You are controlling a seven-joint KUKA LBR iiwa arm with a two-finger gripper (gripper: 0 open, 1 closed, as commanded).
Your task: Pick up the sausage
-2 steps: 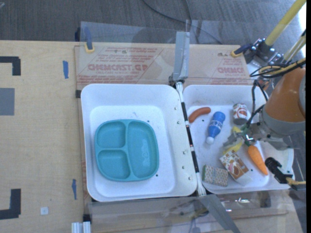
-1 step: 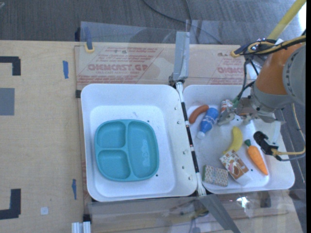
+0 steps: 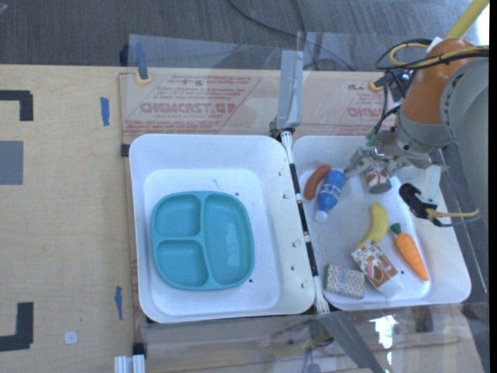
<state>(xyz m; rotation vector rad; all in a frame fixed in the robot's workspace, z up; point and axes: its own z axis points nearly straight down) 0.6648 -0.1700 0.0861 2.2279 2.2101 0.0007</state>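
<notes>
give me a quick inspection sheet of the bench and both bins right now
surface: two white bins side by side; left bin holds a teal divided tray, right bin holds the small items
job's things: sausage lies at the right bin's upper left, beside the blue bottle, nothing gripping it
clutter: banana, carrot, two small printed packets, a small can
end effector: end effector sits above the can, apart from the sausage; finger state unclear
cables: yellow and black leads loop near the wrist; a dark cable on the floor
surroundings: wooden bench with blue tape marks
</notes>
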